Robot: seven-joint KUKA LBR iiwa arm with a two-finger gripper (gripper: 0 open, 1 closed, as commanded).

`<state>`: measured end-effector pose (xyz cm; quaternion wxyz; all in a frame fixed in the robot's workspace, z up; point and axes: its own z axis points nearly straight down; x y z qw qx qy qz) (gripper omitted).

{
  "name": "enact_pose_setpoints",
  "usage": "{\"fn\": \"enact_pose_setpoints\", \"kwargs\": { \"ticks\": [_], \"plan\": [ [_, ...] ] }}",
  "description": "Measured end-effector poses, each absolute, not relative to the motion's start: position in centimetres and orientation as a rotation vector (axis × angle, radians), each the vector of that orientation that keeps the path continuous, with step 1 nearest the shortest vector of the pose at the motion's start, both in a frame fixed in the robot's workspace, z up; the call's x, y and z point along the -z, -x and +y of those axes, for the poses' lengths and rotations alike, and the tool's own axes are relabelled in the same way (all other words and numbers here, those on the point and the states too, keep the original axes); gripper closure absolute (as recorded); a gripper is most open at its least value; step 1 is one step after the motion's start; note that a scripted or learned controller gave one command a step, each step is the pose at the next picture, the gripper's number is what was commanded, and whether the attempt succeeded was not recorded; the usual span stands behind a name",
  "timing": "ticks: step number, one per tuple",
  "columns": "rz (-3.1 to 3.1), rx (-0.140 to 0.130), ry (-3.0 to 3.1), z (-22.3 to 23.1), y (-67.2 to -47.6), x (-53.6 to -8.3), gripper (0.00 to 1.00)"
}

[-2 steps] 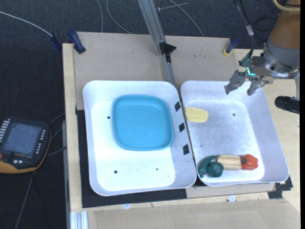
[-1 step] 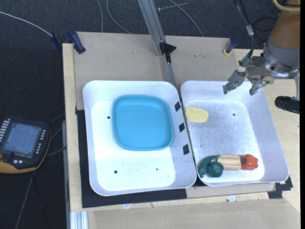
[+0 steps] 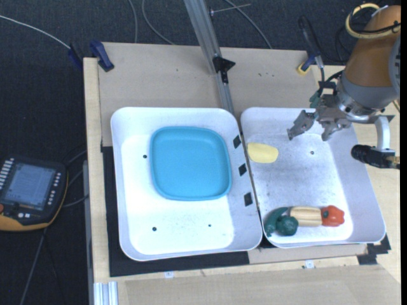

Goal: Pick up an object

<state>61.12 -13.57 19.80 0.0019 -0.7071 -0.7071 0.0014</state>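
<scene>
On dark carpet crossed by cables, a tan bench [image 3: 165, 75] bears two white bins; the left bin [image 3: 127, 170] holds a blue plate [image 3: 189, 162]; the gripper [image 3: 315, 129], fingers spread and pinching nothing, hangs over the right bin's [image 3: 299, 176] far edge; a yellow piece [image 3: 262, 152] lies by its left wall, long axis crosswise; green, tan and red toys [image 3: 305, 218] line its near edge.
</scene>
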Motion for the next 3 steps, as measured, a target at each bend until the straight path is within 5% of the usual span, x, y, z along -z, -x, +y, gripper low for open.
{"fn": "enact_pose_setpoints", "kwargs": {
  "ticks": [2, 3],
  "plan": [
    [-2.220, -0.004, 2.219, -13.3, -61.9, -9.5, 0.00],
    [-2.223, 0.002, 2.222, -13.3, -62.1, -10.8, 1.00]
  ]
}}
